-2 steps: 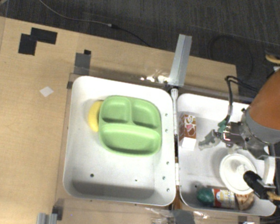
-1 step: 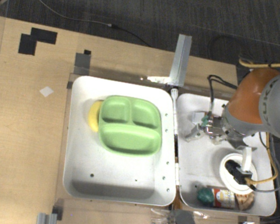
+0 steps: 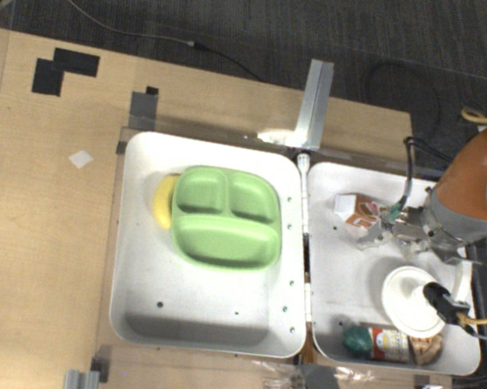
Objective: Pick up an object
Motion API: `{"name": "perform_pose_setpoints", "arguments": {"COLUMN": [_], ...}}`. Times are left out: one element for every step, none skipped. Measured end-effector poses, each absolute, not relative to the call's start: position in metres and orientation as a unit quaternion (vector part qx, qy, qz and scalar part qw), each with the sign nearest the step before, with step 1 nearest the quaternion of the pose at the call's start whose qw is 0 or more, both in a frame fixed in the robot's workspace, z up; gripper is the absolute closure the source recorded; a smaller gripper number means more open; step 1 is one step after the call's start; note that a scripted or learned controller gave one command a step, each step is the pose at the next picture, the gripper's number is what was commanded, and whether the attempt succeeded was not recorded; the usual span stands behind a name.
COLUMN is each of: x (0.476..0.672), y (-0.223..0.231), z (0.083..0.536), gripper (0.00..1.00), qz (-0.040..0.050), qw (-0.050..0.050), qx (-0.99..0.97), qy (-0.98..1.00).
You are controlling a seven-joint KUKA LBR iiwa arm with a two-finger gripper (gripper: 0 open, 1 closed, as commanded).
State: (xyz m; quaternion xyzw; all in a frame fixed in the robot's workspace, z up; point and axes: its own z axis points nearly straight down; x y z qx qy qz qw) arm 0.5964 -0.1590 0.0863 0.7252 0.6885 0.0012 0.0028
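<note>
Jaws (image 3: 382, 226) low in right bin (image 3: 333, 320) beside small packet (image 3: 356, 209); open or closed, cannot tell. Bottle (image 3: 382, 343) lies along near wall, long axis left-right, green cap leftward. Green tray (image 3: 225, 216) in left bin (image 3: 190, 308).

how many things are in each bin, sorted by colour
green: 2, the divided tray in the left bin and the bottle's cap in the right bin
yellow: 1, an object tucked under the tray's left edge
white: 1, round lid
brown and white: 1, packet
total: 5
</note>
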Motion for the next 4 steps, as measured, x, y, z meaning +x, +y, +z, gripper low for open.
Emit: {"name": "perform_pose_setpoints", "arguments": {"x": [0.637,0.670,0.587,0.639], "y": [-0.166,-0.129,-0.121,-0.125], "z": [0.109,0.158,0.087,0.093], "gripper": [0.00,0.00,0.00,0.00], "qz": [-0.0013,0.0000,0.0015,0.0004], "qw": [-0.002,0.000,0.003,0.000], "qx": [0.798,0.684,0.665,0.664], "qy": [0.603,0.730,0.747,0.748]}}
